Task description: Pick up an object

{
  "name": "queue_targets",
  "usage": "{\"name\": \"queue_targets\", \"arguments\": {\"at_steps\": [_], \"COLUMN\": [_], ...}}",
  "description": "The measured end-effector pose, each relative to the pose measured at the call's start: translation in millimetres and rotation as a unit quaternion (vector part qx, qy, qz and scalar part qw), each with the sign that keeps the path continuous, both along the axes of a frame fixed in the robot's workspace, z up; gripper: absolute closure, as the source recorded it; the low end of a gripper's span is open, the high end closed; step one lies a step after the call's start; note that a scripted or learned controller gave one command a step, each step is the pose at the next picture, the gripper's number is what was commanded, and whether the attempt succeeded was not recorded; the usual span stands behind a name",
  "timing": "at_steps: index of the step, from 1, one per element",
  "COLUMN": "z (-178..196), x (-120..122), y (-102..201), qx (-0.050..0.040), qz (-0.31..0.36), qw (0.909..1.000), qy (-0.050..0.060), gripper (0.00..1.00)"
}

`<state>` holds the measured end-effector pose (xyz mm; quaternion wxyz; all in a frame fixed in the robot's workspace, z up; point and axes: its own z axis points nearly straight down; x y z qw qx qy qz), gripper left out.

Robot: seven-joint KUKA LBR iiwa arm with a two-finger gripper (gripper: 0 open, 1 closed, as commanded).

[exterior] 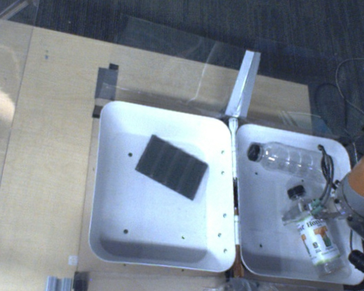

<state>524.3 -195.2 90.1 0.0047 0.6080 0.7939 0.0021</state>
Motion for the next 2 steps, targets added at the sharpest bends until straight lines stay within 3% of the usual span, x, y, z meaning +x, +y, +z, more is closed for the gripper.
{"name": "queue_targets", "arguments": {"at_steps": [1, 2], "z": [-1.3, 9.2], "x": [52.9, 53.7], "y": [-9.7, -8.7], "qx": [-0.0004, -0.0003], "qz": [0.016, 0.018], "qw": [0.9999, 0.9998], "qy": [-0.001, -0.002], "gripper": [0.00, 1.00]}}
